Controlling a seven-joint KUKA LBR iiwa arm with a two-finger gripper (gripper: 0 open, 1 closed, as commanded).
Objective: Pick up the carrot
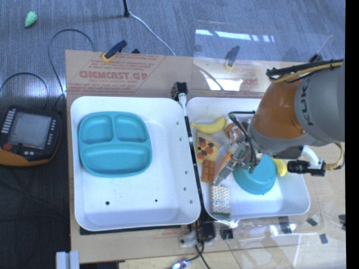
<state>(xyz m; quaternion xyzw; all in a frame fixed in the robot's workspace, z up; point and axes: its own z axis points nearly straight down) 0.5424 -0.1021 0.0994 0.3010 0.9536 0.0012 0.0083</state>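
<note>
The carrot [224, 162] is a thin orange stick lying at a slant in the middle of the right bin [294, 203], between a waffle piece and a blue bowl. My gripper [240, 154] is low in that bin, right at the carrot's upper right end and beside the bowl's left rim. The arm's grey and orange wrist [280, 119] hangs over the bin's right half and hides what is beneath it. The frame is too cluttered to show whether the carrot is between the fingers.
Around the carrot lie a banana [210, 126], a pizza slice [206, 147], a waffle piece [208, 171], a checkered block [220, 198] and the blue bowl [257, 178]. The left bin [168, 200] holds a blue divided plate [114, 143].
</note>
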